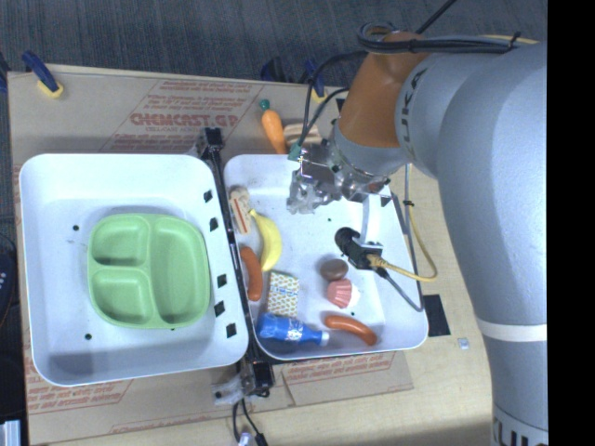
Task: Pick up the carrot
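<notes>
The carrot [272,130] lies outside the bins, on the cardboard [177,110] just past the far rim of the right bin [409,328], green tip pointing away. The gripper [307,193] hangs over that bin's far end, near the carrot but apart from it; whether its fingers are wide or closed, I cannot tell. Below it lie a banana [269,240], a blue bottle [288,331] and sausages. In the left bin [46,203], a green divided plate [149,270].

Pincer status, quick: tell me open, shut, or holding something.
Pincer: cannot be told; it hangs over the right white bin, apart from the small orange carrot lying outside the bin.
</notes>
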